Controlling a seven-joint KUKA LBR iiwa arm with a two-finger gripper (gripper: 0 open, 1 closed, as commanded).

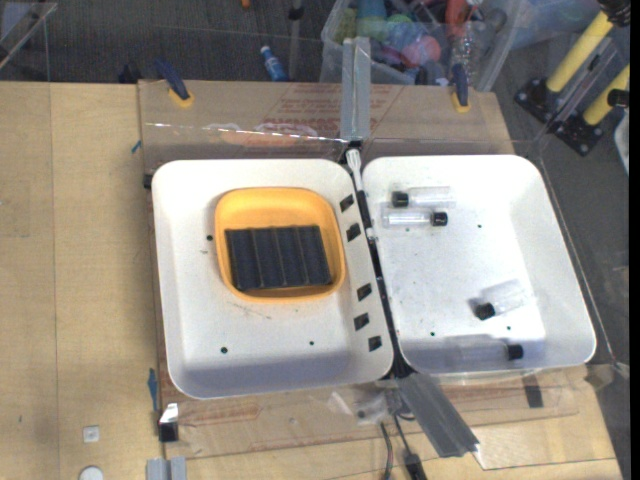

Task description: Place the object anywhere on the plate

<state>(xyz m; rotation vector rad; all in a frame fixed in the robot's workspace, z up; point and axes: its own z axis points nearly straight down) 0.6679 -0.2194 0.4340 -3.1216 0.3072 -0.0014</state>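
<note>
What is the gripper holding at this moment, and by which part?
It cannot be told. Four clear tubes with black caps lie loose in the right bin; the yellow plate sits in the left bin.

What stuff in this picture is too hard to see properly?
- Clear tubes in the right bin, camera view: see-through against white, so their outlines and exact count are unclear.
- Clear pieces with black caps near that bin's front: edges blur into the bin.
- Dark ribbed block on the yellow plate: too dark to tell what it is.
- Tub of colourful items: cut off by the top edge.
</note>
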